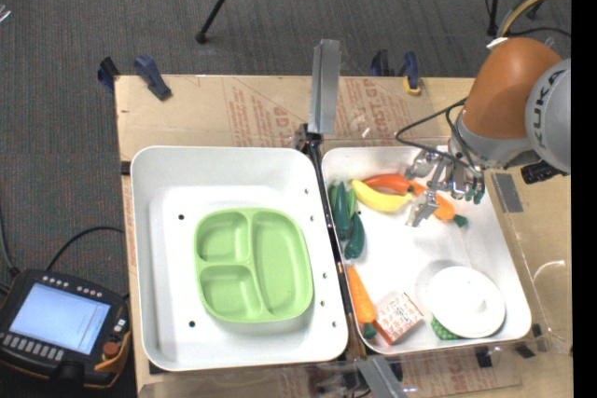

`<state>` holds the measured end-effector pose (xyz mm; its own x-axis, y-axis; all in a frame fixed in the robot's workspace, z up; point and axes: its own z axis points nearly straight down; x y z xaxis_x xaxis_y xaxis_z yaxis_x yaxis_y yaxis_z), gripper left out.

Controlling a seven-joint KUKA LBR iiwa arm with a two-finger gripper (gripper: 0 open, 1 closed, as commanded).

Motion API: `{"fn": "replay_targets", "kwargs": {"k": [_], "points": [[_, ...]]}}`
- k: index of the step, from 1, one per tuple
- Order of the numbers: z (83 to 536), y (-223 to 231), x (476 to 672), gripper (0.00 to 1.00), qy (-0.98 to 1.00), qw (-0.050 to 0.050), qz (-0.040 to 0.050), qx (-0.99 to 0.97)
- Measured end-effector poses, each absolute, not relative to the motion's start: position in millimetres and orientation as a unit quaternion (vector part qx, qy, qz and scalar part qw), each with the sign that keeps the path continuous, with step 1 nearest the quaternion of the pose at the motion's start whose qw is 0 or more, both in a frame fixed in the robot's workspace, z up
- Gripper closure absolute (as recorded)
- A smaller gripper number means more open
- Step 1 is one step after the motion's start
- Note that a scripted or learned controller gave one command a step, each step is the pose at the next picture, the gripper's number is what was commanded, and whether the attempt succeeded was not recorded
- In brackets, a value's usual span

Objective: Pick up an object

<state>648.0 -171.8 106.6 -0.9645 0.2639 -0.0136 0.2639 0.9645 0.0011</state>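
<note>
The yellow banana [377,197] lies in the right bin [511,249], touching the orange pepper [392,184] behind it. The gripper [425,205] hovers just beside the banana (whether the jaws stand apart cannot be told). Crowded neighbours could deflect a closing grasp.

Even overhead light, soft shadows (slightly grainy, mildly blurred).

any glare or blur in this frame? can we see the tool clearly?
Camera view: even, soft lighting, faint shadows; white bins run bright, near washed out, so the white plate blends in; tool is small, slightly soft, cluttered against the toy food; green tray sharp.
</note>
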Motion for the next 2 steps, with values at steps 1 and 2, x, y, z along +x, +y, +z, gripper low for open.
{"fn": "replay_targets", "kwargs": {"k": [1, 2], "points": [[94.0, -210.8, 642.2, 0.00, 0.996, 0.008, -0.0009, 0.087], [88.6, -146.3, 640.3, 0.00, 0.989, 0.001, 0.0012, 0.150]]}}
